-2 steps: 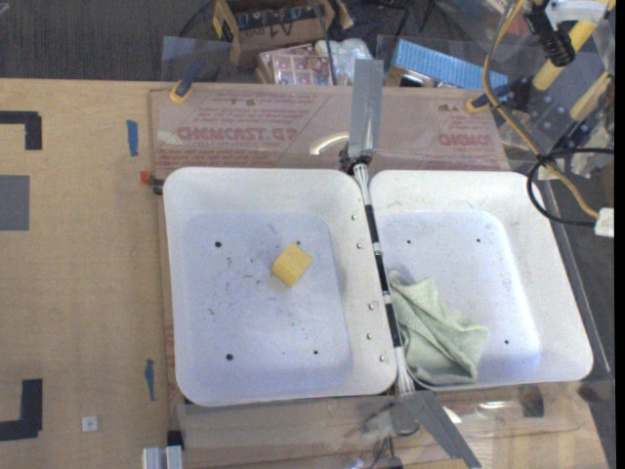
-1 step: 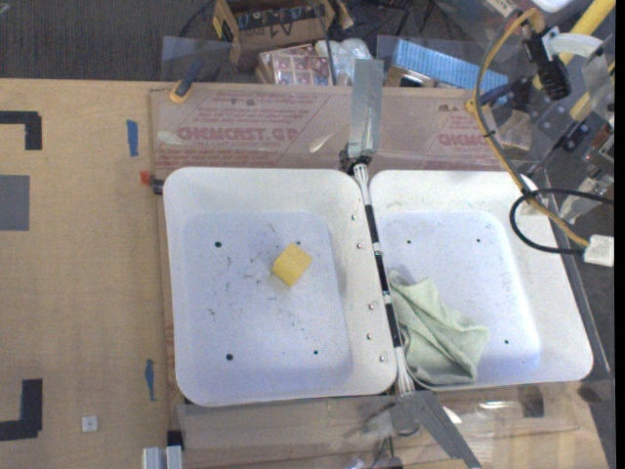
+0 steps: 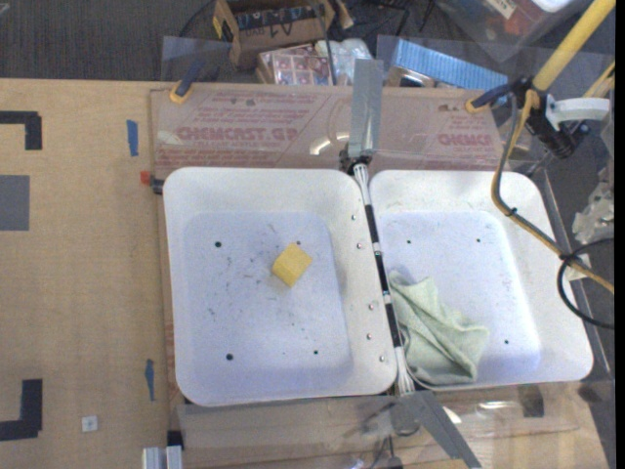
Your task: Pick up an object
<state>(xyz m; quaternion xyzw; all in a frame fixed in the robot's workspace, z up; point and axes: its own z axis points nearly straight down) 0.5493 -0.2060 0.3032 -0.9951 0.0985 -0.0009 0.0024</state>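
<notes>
Left shallow white bin (image 3: 195, 213): small yellow foam block (image 3: 291, 265) near centre | right shallow white bin (image 3: 527, 213): crumpled pale-green cloth (image 3: 437, 330) against near-left corner

The arm hangs over neither bin (image 3: 244, 335)

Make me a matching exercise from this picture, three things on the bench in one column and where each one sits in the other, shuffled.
Things:
1. yellow block
2. pale green cloth
3. blue tape strip

Places:
A. on the brown bench surface, left of the bins
B. middle of the left bin
C. right bin, against the divider

Pairs: 1-B, 2-C, 3-A
</notes>
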